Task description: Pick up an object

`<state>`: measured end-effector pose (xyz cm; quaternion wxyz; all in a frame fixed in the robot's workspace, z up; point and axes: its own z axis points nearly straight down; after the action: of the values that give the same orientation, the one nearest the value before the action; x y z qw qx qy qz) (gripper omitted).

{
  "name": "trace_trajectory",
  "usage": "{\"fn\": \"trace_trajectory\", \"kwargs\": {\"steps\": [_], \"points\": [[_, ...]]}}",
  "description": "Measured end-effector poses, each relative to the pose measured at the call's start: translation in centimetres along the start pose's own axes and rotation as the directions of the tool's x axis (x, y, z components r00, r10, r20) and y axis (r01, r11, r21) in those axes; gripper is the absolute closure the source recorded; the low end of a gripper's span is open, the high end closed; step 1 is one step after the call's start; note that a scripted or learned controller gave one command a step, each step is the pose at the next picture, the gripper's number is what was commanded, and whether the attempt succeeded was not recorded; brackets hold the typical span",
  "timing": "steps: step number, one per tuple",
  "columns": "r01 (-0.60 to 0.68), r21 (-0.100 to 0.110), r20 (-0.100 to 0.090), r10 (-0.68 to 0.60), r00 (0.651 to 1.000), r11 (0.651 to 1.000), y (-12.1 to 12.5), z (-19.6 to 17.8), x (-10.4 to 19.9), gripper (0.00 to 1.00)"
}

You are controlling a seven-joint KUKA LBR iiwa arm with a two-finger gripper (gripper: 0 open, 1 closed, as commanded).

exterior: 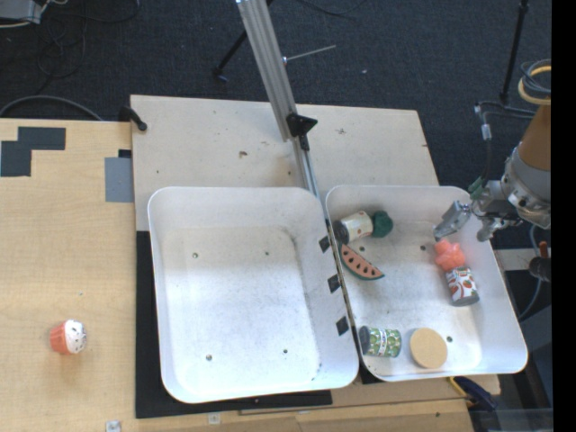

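My gripper (470,221) hangs over the far right part of the right bin (504,354), fingers spread open and nothing between them. Just below it lies an orange-red toy (449,256), with a red-and-white can (461,286) beside that. Across the bin a cream cylinder with a green end (364,225) rests near the far left wall, and a watermelon slice (360,265) lies below it. A green patterned can (382,341) and a tan round disc (428,347) sit near the front edge.
The left bin (171,232) sits beside the right one, with black clips along the shared wall. A slanted aluminium rail (274,79) rises behind the bins. A small orange-and-white toy (68,337) lies on the wooden bench at far left.
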<state>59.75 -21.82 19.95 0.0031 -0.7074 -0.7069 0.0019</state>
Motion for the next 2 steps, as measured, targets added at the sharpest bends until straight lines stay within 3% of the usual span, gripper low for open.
{"fn": "trace_trajectory", "kwargs": {"steps": [2], "points": [[0.000,-0.006,0.002,0.000,1.000,1.000,-0.8,10.9,-0.1,0.00]]}}
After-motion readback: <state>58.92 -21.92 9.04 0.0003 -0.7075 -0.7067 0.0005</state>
